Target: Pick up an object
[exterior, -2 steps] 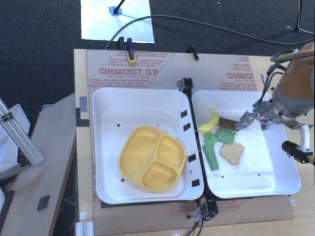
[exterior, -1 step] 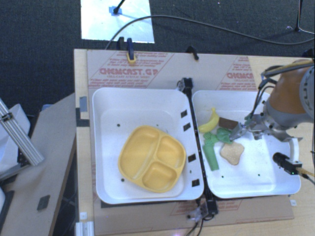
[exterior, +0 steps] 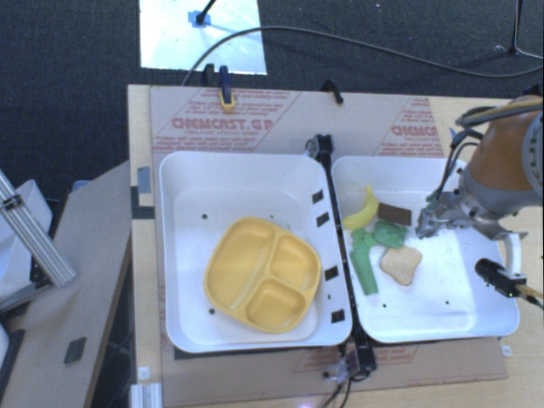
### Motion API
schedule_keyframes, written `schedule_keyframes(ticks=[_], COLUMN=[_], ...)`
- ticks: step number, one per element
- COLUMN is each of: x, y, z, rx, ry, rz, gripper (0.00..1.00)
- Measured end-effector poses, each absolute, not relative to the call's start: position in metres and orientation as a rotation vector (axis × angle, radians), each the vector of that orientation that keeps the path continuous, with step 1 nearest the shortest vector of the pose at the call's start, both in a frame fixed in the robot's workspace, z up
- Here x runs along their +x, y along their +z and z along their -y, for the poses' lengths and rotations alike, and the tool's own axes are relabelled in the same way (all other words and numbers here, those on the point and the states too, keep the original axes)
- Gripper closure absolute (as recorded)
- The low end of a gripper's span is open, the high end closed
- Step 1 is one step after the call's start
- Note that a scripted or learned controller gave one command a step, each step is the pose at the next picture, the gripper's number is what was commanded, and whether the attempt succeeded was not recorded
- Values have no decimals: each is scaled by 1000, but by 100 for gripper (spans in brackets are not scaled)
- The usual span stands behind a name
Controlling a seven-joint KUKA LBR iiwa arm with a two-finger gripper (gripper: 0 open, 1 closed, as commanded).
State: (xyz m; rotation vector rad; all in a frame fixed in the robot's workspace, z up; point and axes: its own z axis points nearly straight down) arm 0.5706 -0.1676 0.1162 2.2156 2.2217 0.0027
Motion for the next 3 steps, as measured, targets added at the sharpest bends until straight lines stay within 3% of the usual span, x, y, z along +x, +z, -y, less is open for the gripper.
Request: schedule_keyframes(ticks=[3], x=[579], y=[268], z=[171], rx=[2212], ry=[6], rz=[-2222], gripper=[100])
